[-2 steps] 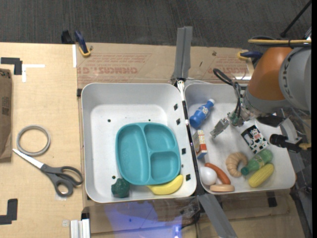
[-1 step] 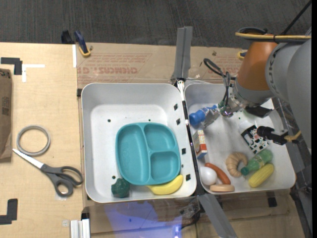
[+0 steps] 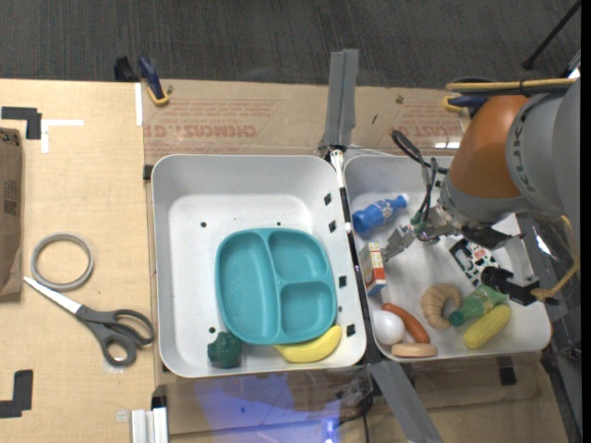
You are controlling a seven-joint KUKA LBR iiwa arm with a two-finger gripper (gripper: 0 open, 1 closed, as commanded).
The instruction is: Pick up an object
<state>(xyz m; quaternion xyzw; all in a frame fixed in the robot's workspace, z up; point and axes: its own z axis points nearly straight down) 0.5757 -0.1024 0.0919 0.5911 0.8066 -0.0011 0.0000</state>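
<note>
While the grey arm (image 3: 545,146) is reached in from the right with its orange band (image 3: 489,146) tilted over the right bin (image 3: 531,344), the gripper (image 3: 404,240) is pointed down and to the left into that bin. Pretty sure nothing is gripped: no object is seen between the fingers, and whether they're spread or closed can't be told from this angle.

A blue bottle (image 3: 377,213) is found just above and left of the fingertips, close but apart. A small red and white carton (image 3: 374,266) is propped against the bin's left wall, just below and left of the gripper. Farther down, a white egg (image 3: 388,326), a hot dog (image 3: 408,322) and a croissant (image 3: 440,303) are bunched together, with a corn cob (image 3: 487,325) and something green (image 3: 478,301) near the right side. A black and white item (image 3: 476,258) is partly covered by the wrist, so it's hard to make out.

Over in the left bin (image 3: 185,247), a teal divided plate (image 3: 275,284) is laid flat, with a banana (image 3: 309,347) touching its lower edge and a dark green lump (image 3: 224,350) at its lower left corner.

Scissors (image 3: 97,319) and a tape roll (image 3: 62,259) are left on the bench, well apart from the bins.
</note>
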